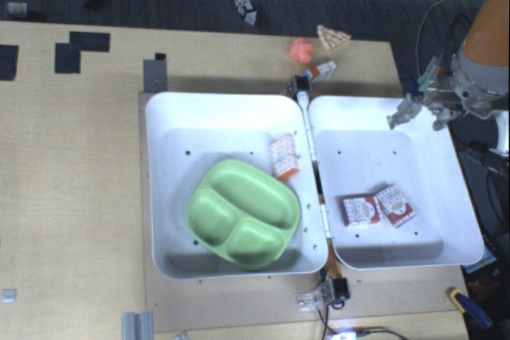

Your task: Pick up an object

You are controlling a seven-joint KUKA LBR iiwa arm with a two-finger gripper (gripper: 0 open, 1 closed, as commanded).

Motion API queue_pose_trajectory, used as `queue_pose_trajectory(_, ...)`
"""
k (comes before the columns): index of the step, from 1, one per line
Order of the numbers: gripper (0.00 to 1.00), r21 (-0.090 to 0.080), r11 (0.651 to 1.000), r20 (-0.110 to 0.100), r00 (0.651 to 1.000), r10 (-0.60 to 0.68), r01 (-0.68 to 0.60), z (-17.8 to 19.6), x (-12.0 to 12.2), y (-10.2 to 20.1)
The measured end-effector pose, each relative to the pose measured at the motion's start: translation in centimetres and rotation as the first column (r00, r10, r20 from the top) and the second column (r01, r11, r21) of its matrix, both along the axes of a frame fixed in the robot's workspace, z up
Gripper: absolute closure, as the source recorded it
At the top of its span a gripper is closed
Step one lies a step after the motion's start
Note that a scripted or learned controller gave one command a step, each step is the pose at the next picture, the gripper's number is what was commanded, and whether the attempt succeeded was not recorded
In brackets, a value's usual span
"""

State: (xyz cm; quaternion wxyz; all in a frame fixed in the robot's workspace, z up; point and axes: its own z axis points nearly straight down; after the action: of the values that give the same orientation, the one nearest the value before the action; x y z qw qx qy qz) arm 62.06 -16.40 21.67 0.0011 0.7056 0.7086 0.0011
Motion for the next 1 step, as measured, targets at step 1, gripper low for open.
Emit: queue_pose_trajectory(1,0.00,0.000,1.000,-0.003,1.000,-0.002,0.002,-9.98,-4.06,0.73)
